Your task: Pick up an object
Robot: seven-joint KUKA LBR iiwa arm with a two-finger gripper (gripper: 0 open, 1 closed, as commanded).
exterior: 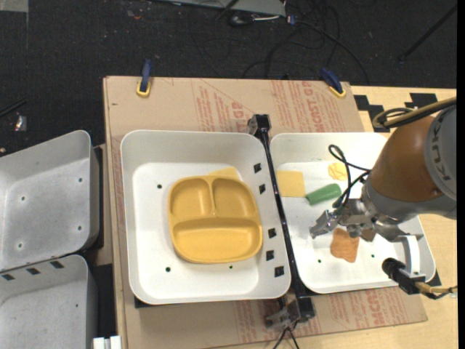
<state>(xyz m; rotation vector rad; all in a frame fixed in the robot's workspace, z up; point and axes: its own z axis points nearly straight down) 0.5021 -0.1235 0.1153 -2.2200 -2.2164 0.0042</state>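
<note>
1. Yellow plastic tray [215,220], split into three compartments, lies in the middle of the left bin [142,195], with a pale yellow sheet [227,173] poking out from under its far edge.
2. The right bin [305,275] holds four loose things: a pale yellow slice [290,183] near its left wall, a green cylinder [322,193] just right of that slice, a small yellow piece [337,171] toward the far edge, and an orange-brown chunk [345,249] nearer the front edge.
3. The arm [410,169] reaches over the right bin's right side, and its gripper [340,222] hangs above the bin's middle, just in front of the cylinder and directly over the chunk's far end.
4. I cannot tell whether the gripper is apart or together, or whether anything sits in it.
5. Both bins sit side by side on a cardboard sheet [189,100], clamped at its far edge.
</note>
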